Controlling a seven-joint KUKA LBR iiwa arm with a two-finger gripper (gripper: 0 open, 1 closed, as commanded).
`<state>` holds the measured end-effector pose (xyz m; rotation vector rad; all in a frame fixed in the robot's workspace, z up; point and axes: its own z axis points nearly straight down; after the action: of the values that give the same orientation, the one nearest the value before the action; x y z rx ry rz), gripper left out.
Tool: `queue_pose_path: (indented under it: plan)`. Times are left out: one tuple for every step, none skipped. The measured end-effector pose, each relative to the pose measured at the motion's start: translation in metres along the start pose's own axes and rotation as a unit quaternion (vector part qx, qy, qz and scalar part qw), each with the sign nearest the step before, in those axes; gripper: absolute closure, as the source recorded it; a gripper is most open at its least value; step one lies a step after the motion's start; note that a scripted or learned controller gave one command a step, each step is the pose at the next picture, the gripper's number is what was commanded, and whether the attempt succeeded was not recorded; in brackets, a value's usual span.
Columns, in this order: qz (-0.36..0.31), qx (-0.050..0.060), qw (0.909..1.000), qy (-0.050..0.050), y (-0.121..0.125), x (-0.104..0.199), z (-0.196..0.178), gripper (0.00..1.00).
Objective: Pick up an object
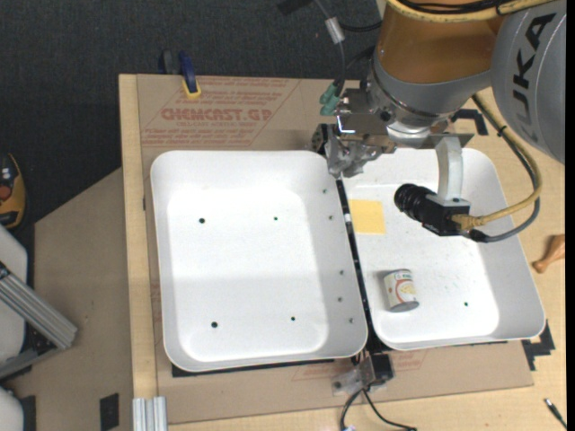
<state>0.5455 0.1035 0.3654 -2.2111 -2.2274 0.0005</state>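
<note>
**A:** Start at your left. The left bin [243,259] is a shallow white tray, smooth and a bit glossy, with rounded corners and four small dark dots on its floor. Nothing lies in it, so you have no business there. Both bins sit on a brown board [225,106] with red print, probably to keep them level and together.

**B:** And the middle?

**A:** The two bins touch along a seam, and the gripper [346,157] hangs right over the far end of that seam, at the right bin's inner corner. You can't tell from here whether it is spread or pressed together; the wrist hides it. Nothing shows in its grasp.

**B:** So where are the things to pick?

**A:** In the right bin [503,285]. Just right of the seam lies a yellow square [367,215], flat and matte, like a thin pad or sponge; being so low, it would be awkward to pinch. Nearer you lies a can [400,290], a short cylinder on its side, pale label, metallic rim. It may roll if nudged, but I judge it the easier target. A black camera [429,209] on a bracket hangs off the arm above the bin floor.
</note>
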Motion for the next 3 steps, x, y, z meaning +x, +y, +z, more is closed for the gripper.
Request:
queue_pose_path:
  plan:
    - [-0.001,-0.006,1.0,0.002,0.001,0.083,-0.076,1.0]
    - [0.0,-0.004,1.0,0.001,-0.042,0.125,-0.107,1.0]
    - [0.003,-0.004,1.0,0.0,-0.067,0.122,-0.128,1.0]
